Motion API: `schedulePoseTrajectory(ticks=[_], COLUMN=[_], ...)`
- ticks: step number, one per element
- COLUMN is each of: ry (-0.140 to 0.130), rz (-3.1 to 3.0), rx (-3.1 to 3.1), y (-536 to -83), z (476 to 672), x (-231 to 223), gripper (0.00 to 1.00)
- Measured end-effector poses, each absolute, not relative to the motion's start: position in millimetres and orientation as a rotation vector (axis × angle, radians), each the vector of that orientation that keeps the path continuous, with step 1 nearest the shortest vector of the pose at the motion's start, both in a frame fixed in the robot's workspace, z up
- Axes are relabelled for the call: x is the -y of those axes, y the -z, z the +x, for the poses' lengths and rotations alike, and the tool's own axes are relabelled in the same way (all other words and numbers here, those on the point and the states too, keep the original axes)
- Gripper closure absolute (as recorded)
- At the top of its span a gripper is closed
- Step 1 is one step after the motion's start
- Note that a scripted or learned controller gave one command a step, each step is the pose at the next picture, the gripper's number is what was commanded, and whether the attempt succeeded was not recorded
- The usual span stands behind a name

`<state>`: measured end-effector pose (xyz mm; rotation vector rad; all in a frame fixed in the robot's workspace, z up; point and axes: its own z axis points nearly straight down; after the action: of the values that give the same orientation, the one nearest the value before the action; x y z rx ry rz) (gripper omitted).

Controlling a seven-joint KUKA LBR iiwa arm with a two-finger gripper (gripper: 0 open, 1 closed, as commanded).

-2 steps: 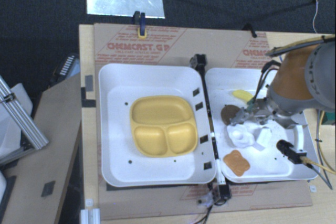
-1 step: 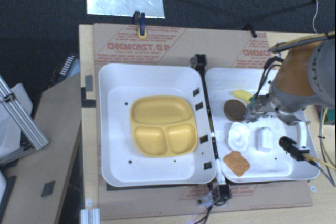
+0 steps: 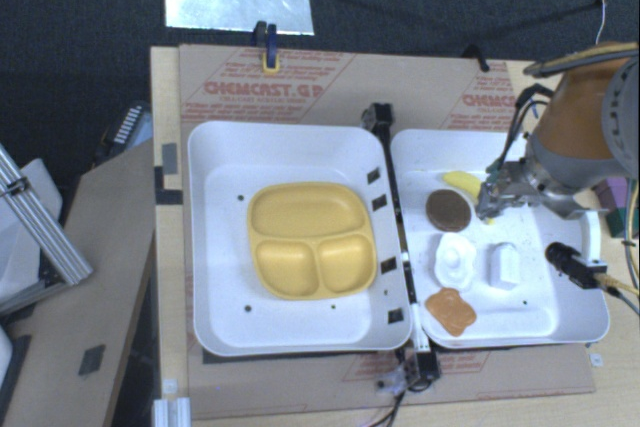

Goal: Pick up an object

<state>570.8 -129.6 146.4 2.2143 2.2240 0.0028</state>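
The right bin (image 3: 560, 315) holds a round brown disc (image 3: 448, 209), a yellow banana-like piece (image 3: 462, 182) behind it, a white fried-egg shape (image 3: 455, 260), a small white block (image 3: 503, 265) and an orange-brown piece (image 3: 451, 311) near the front. My gripper (image 3: 487, 205) hangs low at the right side of the brown disc, just in front of the yellow piece. The grey wrist and the orange band rise to its right. Nothing is visible in its grip.
The left bin (image 3: 215, 245) holds a yellow three-compartment tray (image 3: 308, 240). A black divider with clips (image 3: 392, 215) runs between the bins. A black cable fitting (image 3: 570, 262) lies over the right bin's right side. Brown cardboard lies under both bins.
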Motion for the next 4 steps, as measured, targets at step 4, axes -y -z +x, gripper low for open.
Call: schedulePoseTrajectory(ticks=[4], ry=[-0.003], rz=[2.211], rx=[-2.232], y=[-237.9], z=[590.8], x=[26.0], gripper=[1.00])
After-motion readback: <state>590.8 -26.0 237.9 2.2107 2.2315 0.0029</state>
